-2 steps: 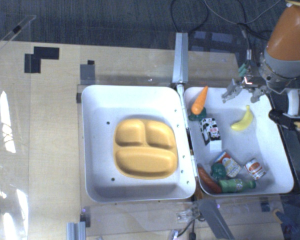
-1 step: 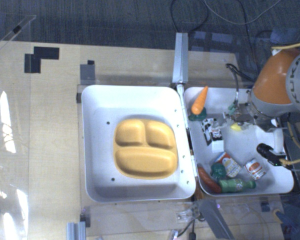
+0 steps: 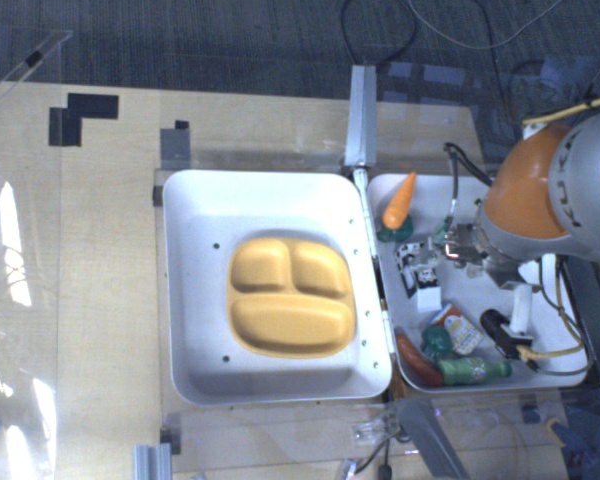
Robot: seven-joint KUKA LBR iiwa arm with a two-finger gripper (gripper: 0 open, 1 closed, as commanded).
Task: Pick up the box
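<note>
Bins: two; left bin (image 3: 185,298) one yellow tray (image 3: 291,296); one carrot (image 3: 400,200) right.

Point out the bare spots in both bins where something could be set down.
Left bin: bare white floor rings the yellow tray, widest along its left wall. Right bin: crowded; carrot at the far end, bottle nearest, arm over the middle.

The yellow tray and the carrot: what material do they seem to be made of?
The yellow tray in the left bin looks like moulded plastic with a smooth, slightly glossy finish: it has rounded compartments and soft highlights. The carrot in the right bin is probably a plastic toy: its orange is very even and its green top looks solid, though it is small in this view.
</note>
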